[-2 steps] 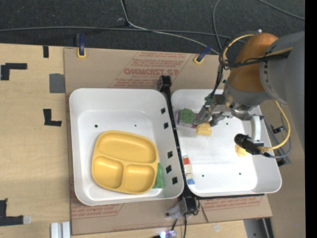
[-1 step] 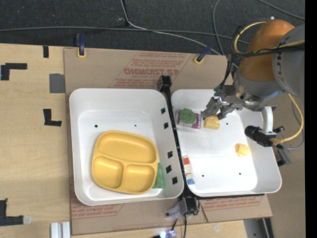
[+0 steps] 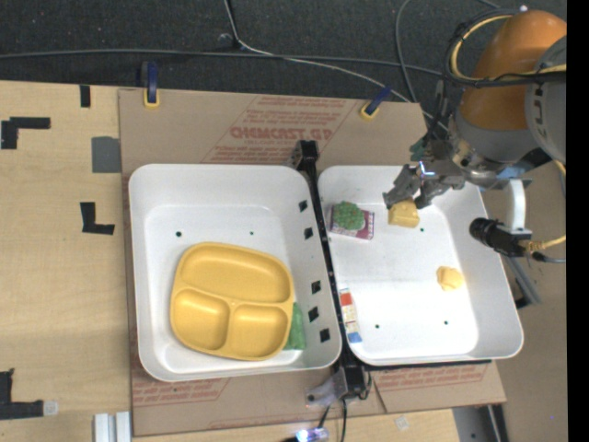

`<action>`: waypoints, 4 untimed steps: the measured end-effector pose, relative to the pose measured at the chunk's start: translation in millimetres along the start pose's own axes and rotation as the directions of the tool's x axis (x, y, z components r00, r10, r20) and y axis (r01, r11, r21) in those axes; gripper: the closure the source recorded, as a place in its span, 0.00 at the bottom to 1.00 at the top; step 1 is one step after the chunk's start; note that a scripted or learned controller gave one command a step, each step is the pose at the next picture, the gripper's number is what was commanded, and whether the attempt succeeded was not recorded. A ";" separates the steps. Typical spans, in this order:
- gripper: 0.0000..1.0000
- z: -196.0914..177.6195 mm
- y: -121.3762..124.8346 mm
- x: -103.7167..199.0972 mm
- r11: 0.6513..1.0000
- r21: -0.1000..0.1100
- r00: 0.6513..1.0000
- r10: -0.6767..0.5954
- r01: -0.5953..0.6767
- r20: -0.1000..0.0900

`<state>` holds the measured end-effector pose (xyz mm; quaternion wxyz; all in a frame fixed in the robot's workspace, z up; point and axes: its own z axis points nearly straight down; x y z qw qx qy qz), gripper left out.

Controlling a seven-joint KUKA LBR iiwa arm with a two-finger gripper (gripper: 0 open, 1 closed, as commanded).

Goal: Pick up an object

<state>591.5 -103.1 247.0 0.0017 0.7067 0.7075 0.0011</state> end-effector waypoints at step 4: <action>1.00 28.8 -44.2 201.4 1.000 0.008 1.000 -0.005 0.005 -0.001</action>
